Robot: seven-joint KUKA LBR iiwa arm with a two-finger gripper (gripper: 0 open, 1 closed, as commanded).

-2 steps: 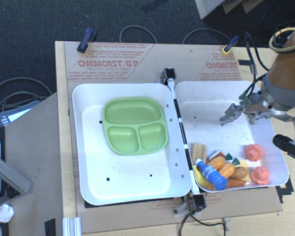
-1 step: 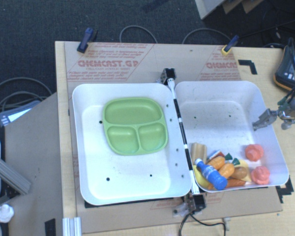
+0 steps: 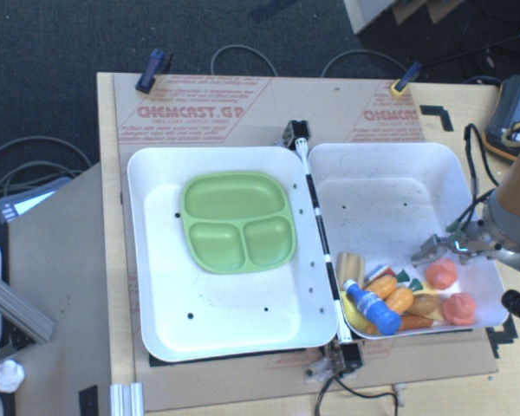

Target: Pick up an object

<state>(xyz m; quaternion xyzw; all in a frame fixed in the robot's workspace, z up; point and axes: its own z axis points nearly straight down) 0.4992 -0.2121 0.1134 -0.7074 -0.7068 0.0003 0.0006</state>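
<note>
- Objects for picking lie heaped in the lower part of the right bin (image 3: 390, 167), at the frame's lower right; none is lifted yet.
- Left bin (image 3: 147, 232), frame centre-left, carries a green divided plate (image 3: 239, 221).
- Leftmost in the heap: a blue bottle (image 3: 373, 308) lying aslant, with orange pieces (image 3: 392, 289) touching it.
- Further right, two pink round pieces (image 3: 443, 274), one just below the other near the bin's lower right corner.
- End effector (image 3: 435, 248) hangs at the frame's right edge, just up-left of the upper pink piece; fingers look parted, nothing between them.
- Step in hand, by my judgement: approach. Next move calls for lowering over one piece and clenching on it.
</note>
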